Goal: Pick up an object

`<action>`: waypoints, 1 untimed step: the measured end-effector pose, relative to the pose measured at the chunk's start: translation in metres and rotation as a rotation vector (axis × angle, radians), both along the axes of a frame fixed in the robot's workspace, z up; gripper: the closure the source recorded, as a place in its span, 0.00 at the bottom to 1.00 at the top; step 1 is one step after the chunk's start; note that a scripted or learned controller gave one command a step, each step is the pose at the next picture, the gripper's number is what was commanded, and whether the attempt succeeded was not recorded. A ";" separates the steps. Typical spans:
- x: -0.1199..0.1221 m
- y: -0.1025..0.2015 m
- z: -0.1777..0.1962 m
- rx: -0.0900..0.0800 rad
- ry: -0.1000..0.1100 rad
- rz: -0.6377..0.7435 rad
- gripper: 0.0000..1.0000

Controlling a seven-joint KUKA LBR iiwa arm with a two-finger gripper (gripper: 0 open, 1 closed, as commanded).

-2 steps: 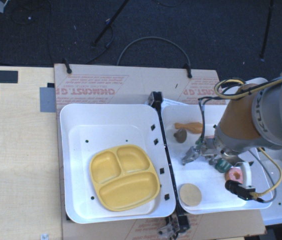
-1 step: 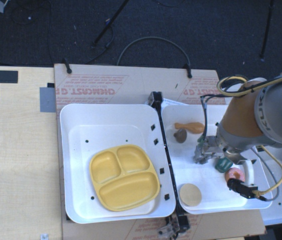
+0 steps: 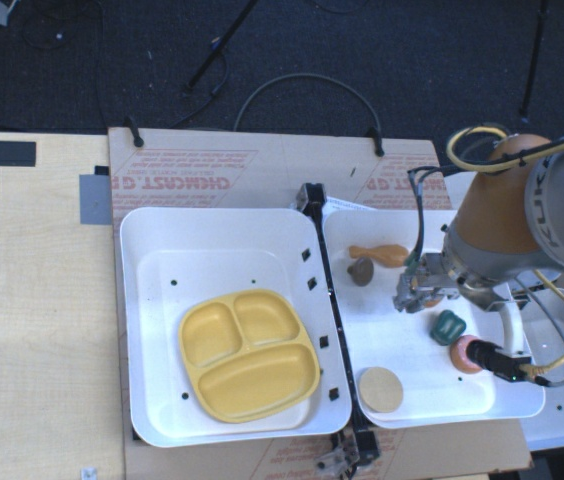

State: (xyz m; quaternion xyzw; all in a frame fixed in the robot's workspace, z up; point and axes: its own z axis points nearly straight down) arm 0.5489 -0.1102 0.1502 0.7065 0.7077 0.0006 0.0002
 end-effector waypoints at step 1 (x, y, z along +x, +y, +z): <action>-0.004 -0.002 0.043 0.000 0.001 -0.001 1.00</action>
